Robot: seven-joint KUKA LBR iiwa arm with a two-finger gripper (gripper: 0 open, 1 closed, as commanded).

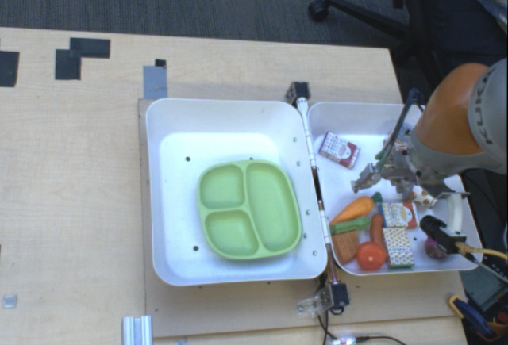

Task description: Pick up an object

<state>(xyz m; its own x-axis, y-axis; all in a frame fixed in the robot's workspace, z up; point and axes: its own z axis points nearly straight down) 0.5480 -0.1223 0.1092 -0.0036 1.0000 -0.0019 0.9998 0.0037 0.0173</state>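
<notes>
A: Left bin: one green divided plate, three compartments, lying flat near the middle. Nothing on it.

B: Right bin?

A: Crowded. Small red-and-white packet toward the far wall. Toy carrot near the divider. Red tomato at the near wall, a printed carton just beside it. Dark purple item at the right end, too blurred to name.

B: Claw?

A: Gripper low over the right bin's middle, arm coming in from the right. Whether it is spread or closed, I cannot tell.

B: Carrot relative to it?

A: Just below it in the view, slightly left. Contact not discernible.
</notes>
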